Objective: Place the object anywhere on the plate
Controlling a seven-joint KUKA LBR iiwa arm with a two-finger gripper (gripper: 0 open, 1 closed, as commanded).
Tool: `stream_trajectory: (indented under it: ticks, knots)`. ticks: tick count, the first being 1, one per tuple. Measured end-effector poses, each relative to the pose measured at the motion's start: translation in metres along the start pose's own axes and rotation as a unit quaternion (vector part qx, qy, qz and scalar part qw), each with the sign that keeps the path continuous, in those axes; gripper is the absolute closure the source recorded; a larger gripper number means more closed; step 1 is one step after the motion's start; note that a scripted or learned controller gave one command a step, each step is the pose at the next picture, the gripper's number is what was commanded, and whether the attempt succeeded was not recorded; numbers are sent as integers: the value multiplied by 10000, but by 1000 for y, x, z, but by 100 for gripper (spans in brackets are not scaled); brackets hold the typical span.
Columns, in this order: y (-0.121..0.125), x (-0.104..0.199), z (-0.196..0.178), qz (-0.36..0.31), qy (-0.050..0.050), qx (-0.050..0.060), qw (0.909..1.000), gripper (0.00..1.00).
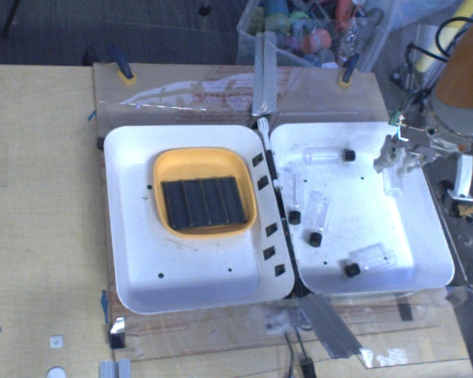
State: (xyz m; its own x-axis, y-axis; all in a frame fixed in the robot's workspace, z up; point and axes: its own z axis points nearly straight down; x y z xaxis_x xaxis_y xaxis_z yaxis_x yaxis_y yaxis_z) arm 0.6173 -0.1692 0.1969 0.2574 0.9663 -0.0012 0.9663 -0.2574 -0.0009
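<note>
The gripper [400,157] hovers over the far right corner of the right bin [426,270]; whether it is released or clenched cannot be told. Four clear vials with black caps lie scattered there, one [328,155] nearest, presumably awaiting pickup. The yellow plate [165,168] sits in the left bin [130,235] (a dark ribbed pad [202,202] already on it).

The pale wooden bench [39,211] bears two shallow white bins side by side, touching along their inner edges. The left bin [134,274] sits toward the bench's middle, the right bin [426,250] beside it, both resting on a sheet of brown cardboard [173,93]
</note>
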Motion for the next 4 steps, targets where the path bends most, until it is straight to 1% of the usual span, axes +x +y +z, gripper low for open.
stream_trajectory:
  ticks: [1,2,3,4]
  knots:
    - [60,-33,-63,-903,-5,-17,9959,100]
    - [61,-30,-115,-2186,-8,-32,9758,100]
    - [62,-38,-189,-3447,-15,-42,9387,100]
    - [44,-43,-240,-4877,-21,-49,8730,100]
